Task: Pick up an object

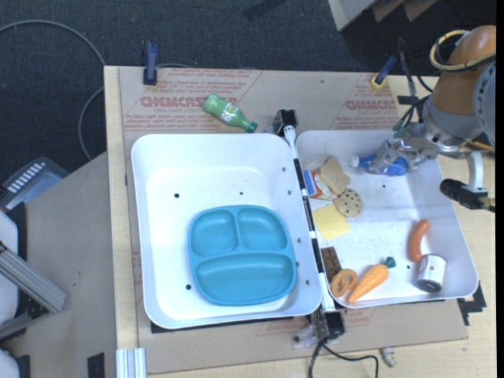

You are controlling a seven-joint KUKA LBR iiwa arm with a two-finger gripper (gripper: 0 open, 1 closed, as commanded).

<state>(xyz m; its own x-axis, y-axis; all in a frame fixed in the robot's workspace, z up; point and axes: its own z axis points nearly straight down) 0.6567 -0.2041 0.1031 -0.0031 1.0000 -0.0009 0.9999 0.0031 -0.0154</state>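
The camera view shows the arm (461, 85) reaching into the right bin (457, 211) from the far right corner, its jaws (391, 161) low over a blue-and-white object (376, 162) lying near the bin's far wall. Whether the jaws are wide, narrow or closed on anything cannot be told; the metal parts blur together with the blue thing beneath them.

That blue-and-white object, directly under and just left of the jaws, looks to be the piece to pick. Nearer the camera from the jaws lie a slice of toast (333, 175), a cookie (347, 203) and a yellow cheese slice (331, 223); farther toward the camera sit a sausage (418, 239), a carrot (368, 282) and a small can (431, 272), all well apart from the jaws.

To do this well, the arm should probably centre the jaws across the object's narrow side, descend until they straddle it, close firmly, then lift straight up, clear of the bin wall.
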